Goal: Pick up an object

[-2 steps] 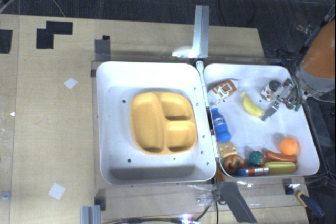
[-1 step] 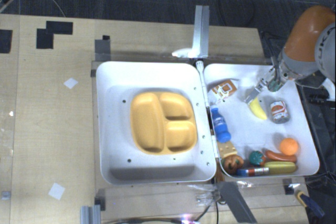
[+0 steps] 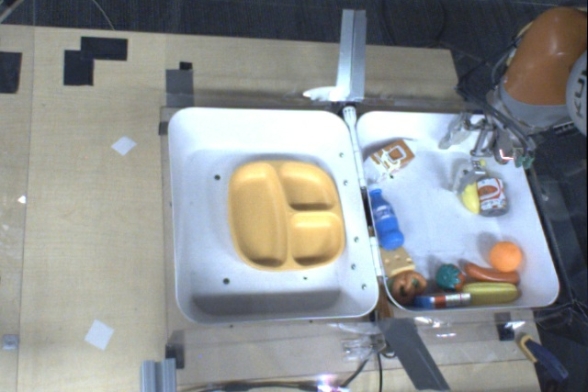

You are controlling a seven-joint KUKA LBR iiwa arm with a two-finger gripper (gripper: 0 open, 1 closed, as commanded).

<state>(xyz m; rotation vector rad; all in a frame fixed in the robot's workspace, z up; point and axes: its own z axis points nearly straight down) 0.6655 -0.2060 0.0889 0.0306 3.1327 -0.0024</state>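
Hovering gripper (image 3: 480,151) near right bin (image 3: 418,197) far rim, above can (image 3: 491,196).

The arm reaches in from the right, its orange band (image 3: 542,55) high at the upper right. Below and to the left of the band hangs the gripper (image 3: 478,156), metal fingers pointing down; whether they are parted or closed is too small to tell
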